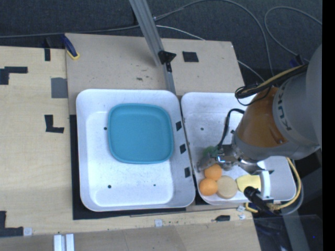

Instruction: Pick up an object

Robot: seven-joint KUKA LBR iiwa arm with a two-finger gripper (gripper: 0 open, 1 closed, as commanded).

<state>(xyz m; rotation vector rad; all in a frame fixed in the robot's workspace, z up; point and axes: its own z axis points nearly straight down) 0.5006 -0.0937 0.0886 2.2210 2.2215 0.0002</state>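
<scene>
1. The grey KUKA arm with its orange wrist band hangs low over the right shallow white plastic bin. Its bulk hides part of that bin, so a descent judged from this view could land off target.
2. The left shallow white plastic bin holds a square turquoise plastic plate. It lies well apart from the arm and looks unlikely to be disturbed.
3. The metal two-finger gripper sits just above the crowded near corner of the right bin. Whether it is open, closed or gripping anything cannot be told.
4. The likely targets cluster there: a round beige disc-like object, two small orange balls and a yellow wedge-shaped piece, all touching or just beside one another.
5. Such crowding could make the gripper knock one ball aside or roll it away.
6. A small green item near the gripper could get pushed against the bin wall.
</scene>
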